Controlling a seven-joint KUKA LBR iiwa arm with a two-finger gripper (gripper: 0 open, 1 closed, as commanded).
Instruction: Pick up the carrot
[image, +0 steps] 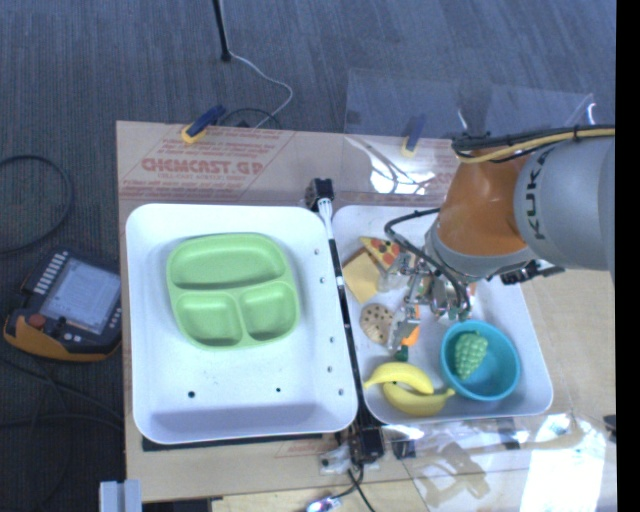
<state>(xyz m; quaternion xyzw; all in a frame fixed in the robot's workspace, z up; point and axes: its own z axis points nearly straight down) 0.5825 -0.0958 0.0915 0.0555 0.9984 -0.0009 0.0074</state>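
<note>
The gripper (412, 322) hangs over the carrot (403, 343) mid right bin (535, 330), crowded by banana (405, 387) and bowl (482, 362); jaw state: cannot tell.

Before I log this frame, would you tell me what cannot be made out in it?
- Carrot: a small orange bit shows in the camera view; the gripper covers the rest.
- Grasp: unclear for the same reason.
- Pizza slice: its right end runs under the wrist.
- Cookie: pattern too small to read.
</note>
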